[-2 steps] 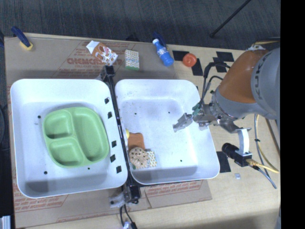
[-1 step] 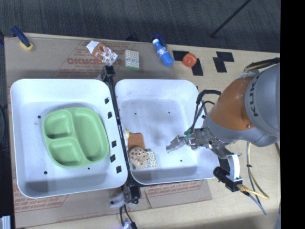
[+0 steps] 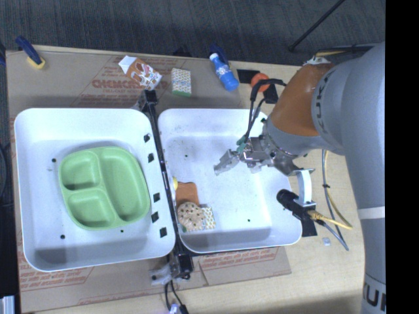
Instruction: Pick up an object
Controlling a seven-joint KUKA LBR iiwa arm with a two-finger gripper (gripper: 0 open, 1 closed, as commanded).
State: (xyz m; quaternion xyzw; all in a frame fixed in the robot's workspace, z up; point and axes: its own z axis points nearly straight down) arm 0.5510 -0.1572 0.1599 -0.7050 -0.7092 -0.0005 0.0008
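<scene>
Red print on the cardboard [image 3: 98,87] under the bins, partly legible as "CHEMC", the rest too blurred. End effector [image 3: 226,164] low over the right bin [image 3: 216,122], grip state impossible to tell, nothing seen in it. Orange block [image 3: 188,191] and spotted packet [image 3: 195,216] touching, by that bin's left wall; packet label unreadable.

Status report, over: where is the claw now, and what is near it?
Claw above right bin floor, nothing seen in it. Cookie packet at near-left corner, untouched. Path clear.
</scene>
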